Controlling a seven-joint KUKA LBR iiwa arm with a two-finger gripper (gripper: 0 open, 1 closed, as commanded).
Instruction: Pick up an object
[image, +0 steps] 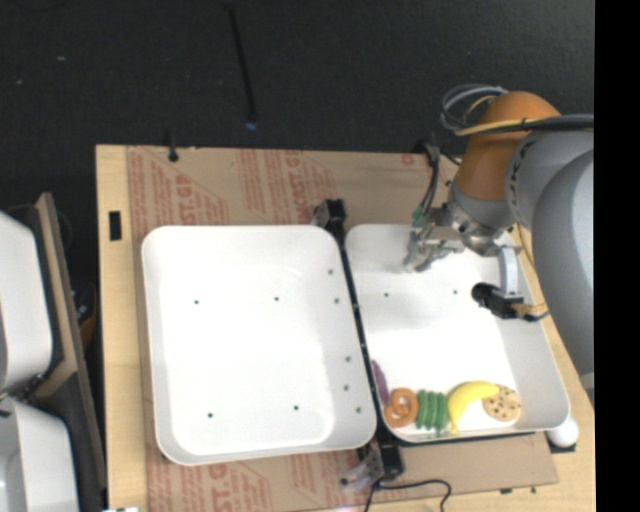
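Claw (425, 250) sits at far end of right bin (440, 330), nothing seen in it, can't tell if open; toys — banana (470, 396), green bit (432, 410), donut (401, 406) — lie well apart along near wall.

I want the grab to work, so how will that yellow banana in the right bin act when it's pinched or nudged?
The banana is curved and smooth-looking, so it may pivot or slip from a pinch. Wedged between the green piece and cookie, nudging it probably shifts both.
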